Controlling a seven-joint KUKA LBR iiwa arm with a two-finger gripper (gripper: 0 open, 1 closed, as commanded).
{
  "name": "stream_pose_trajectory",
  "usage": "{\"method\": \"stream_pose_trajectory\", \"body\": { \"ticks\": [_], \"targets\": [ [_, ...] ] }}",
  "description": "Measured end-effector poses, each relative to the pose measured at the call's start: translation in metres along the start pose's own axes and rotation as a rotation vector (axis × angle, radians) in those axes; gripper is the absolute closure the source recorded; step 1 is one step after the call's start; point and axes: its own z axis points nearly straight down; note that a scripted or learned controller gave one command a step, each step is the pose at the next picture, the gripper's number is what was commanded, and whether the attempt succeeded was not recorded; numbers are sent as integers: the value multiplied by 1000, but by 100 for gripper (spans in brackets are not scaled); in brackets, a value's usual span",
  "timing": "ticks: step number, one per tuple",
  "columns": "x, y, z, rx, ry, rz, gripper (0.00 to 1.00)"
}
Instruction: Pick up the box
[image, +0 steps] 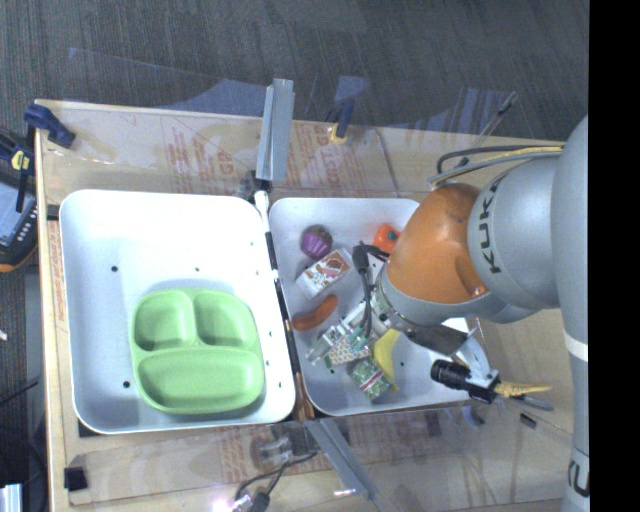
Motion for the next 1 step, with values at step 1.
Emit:
{"method": "stream_pose_trajectory", "body": {
  "ticks": [1],
  "targets": [
    [-3, 6, 33, -5, -14, 176, 0]
  ]
}}
